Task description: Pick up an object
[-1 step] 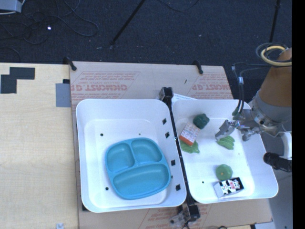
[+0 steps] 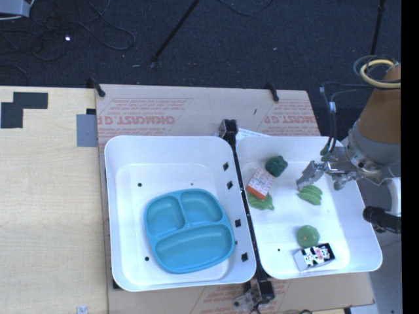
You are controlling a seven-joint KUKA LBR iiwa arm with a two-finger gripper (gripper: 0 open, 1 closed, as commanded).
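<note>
While the big grey arm (image 2: 383, 120) with its orange band reaches in from the right, two shallow white bins sit side by side on a brown cardboard sheet (image 2: 170, 113) on the bench. The left white bin (image 2: 124, 175) holds a light blue plastic tray (image 2: 188, 231) with three sections. This tray lies flat in the lower middle of its bin.

The right white bin (image 2: 357, 241) holds the small things. The metal two-finger gripper (image 2: 313, 177) hangs over the right side of this bin. Its fingers look spread a little apart, with nothing between them. Its tip is just above a small light green bumpy toy (image 2: 311, 194), and I cannot tell if it touches the toy.

A dark green lumpy toy (image 2: 275, 165) sits near the top of the bin, well left of the gripper. Below that toy, near the black divider (image 2: 241, 195) between the bins, lies a small white and orange packet (image 2: 260, 184). It rests on a flat green leafy piece (image 2: 262, 203). A round green ball-like toy (image 2: 308, 235) sits lower down in the bin. Just below it, near the front edge, lies a small flat card (image 2: 315, 256) with black and white marks.
</note>
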